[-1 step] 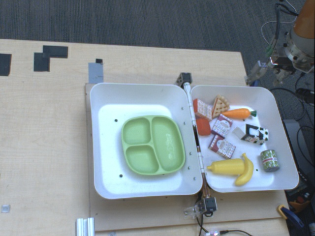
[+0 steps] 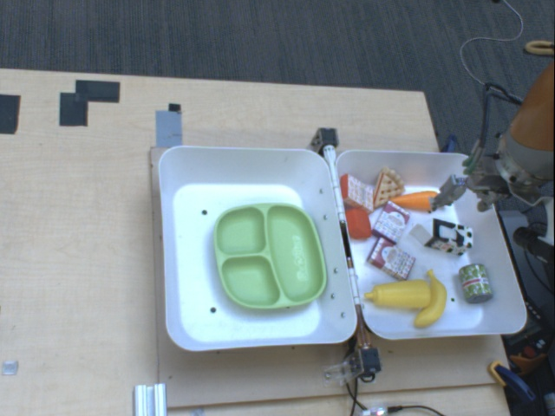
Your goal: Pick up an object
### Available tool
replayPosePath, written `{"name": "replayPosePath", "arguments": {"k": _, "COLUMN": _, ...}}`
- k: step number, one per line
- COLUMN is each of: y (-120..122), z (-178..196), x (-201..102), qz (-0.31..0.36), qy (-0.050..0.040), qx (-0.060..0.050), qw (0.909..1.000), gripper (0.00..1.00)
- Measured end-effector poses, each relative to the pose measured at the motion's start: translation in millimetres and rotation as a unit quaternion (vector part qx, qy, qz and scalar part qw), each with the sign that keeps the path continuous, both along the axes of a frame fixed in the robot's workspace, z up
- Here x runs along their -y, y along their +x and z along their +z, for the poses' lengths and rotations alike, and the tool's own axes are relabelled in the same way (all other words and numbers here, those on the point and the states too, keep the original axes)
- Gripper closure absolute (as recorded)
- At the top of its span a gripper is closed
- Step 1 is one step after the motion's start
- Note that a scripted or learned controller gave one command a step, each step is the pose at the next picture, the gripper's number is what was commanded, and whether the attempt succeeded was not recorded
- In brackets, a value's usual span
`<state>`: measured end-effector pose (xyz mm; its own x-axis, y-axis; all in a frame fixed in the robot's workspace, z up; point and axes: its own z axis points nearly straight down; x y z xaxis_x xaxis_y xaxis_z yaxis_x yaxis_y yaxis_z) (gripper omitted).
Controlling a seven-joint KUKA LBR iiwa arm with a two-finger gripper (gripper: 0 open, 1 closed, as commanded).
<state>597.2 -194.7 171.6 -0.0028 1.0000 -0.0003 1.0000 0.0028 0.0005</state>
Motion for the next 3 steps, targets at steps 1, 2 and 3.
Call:
{"name": "replayPosePath", "arguments": {"k": 1, "y": -42, "z": -60, "x": -14, "qz": 0.001, "qy": -0.0033, "qx": 0.009, "qw": 1.0, "gripper": 0.0}}
{"name": "replayPosePath", "arguments": {"k": 2, "y": -40, "z": -47, "x": -14, "qz": 0.002, "qy": -0.0037, "qx": 0.013, "qw": 0.9999, "gripper": 1.0}}
{"name": "replayPosePath", "arguments": {"k": 3, "y": -40, "z": -48, "x": -15, "qz": 0.002, "qy": -0.0035, "qx": 0.012, "qw": 0.9999, "gripper": 0.0}}
